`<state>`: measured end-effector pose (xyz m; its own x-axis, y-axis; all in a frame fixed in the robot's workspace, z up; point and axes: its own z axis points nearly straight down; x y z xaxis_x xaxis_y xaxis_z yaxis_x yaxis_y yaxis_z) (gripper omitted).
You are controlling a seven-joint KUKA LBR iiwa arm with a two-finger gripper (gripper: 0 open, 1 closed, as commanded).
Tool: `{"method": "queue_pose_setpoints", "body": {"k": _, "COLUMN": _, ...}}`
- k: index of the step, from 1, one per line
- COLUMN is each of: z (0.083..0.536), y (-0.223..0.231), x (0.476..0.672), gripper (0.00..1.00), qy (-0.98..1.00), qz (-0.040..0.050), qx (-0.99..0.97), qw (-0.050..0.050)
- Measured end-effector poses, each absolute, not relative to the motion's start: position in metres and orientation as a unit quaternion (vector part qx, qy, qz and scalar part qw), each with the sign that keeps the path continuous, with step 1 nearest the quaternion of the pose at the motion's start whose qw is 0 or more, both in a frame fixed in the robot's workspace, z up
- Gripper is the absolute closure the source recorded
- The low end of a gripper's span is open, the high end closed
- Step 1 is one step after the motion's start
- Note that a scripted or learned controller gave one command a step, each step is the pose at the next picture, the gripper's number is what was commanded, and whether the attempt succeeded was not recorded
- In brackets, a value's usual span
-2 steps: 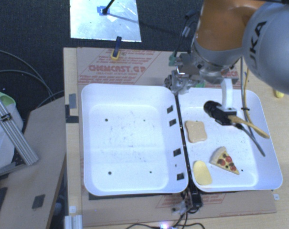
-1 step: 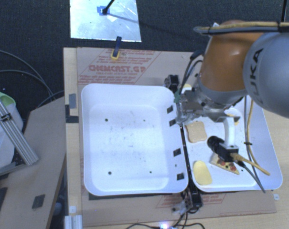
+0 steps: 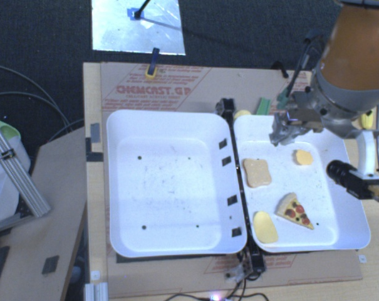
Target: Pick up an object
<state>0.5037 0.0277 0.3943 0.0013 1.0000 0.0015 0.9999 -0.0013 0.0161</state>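
**Claw hovers over the right bin, target not yet taken**

The claw (image 3: 282, 135) hangs over the upper part of the right bin (image 3: 349, 234), its tip pointing down toward the white floor. I cannot tell whether it is released or clenched; the end is too small and dark to read, and nothing shows between its tips.

Nearest to it lie 2 pieces: a small yellow-orange chunk (image 3: 303, 157) just to its right and below, and a tan slice of toast (image 3: 257, 172) just below and to its left. Farther down the same bin rest a pizza slice (image 3: 295, 211) and a pale yellow oval piece (image 3: 265, 227). All 4 lie flat and apart from one another. The left bin (image 3: 114, 168) sits alongside, joined at a dark hinge strip, both on the tabletop (image 3: 195, 83).

My reading is that the approach step is in hand: the arm is positioned above the pieces but no grasp is made. The next move likely calls for choosing 1 piece, centring over it and descending.

The toast looks the likeliest target. It is roughly square, so it has little long axis, its rounded top toward the far edge. The pizza slice runs diagonally, tip toward lower right; the oval runs near-vertical in view.
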Motion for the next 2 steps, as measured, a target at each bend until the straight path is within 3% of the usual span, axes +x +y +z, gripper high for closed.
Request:
{"method": "queue_pose_setpoints", "body": {"k": 1, "z": 0.481, "y": 0.113, "x": 0.486, "gripper": 1.0, "qy": 0.712, "qz": 0.0059, "qx": 0.703, "qw": 0.002}}
{"method": "queue_pose_setpoints", "body": {"k": 2, "z": 0.449, "y": 0.143, "x": 0.487, "gripper": 1.0, "qy": 0.71, "qz": 0.0008, "qx": 0.705, "qw": 0.0}}
